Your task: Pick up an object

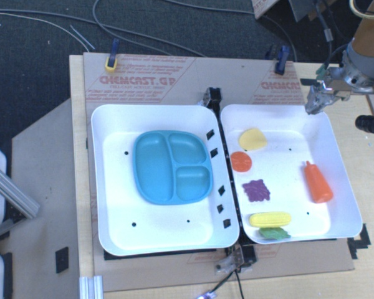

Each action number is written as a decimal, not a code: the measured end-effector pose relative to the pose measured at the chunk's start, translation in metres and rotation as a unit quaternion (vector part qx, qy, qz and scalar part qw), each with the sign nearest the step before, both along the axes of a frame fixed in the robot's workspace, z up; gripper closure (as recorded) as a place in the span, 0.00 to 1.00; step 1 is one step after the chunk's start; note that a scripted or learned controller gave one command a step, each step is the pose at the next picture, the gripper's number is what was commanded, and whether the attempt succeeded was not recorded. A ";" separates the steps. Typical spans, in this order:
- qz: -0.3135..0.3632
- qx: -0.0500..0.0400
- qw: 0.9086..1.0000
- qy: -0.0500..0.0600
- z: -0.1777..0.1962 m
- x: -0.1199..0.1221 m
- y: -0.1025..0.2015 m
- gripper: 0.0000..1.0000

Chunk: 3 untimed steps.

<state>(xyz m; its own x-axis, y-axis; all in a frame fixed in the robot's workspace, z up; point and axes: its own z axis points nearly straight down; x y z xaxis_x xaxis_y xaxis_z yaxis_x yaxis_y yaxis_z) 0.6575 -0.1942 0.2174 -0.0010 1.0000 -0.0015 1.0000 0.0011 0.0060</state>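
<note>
gripper (pixel 316 104) small, blurred above right bin's (pixel 336 143) far corner

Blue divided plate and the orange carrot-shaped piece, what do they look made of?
Blue divided plate: likely moulded plastic, matte to satin; even colour, soft rounded compartment ridges, faint sheen.
Carrot-shaped piece: probably toy plastic or rubber; uniform saturated orange, smooth skin, slight highlight. Hard or soft cannot be told.

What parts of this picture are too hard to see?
- Hand, camera view: small and blurred, so whether it is open or shut is unclear.
- Arm: cut off by the right and top edges.
- Green toy: partly tucked behind the corn, too small to identify.
</note>
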 end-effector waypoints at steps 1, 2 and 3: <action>0.000 0.000 1.000 0.000 0.040 0.001 0.000 1.00; 0.001 0.002 1.000 0.005 0.027 -0.016 0.046 1.00; 0.001 0.002 1.000 0.004 0.029 -0.027 0.088 1.00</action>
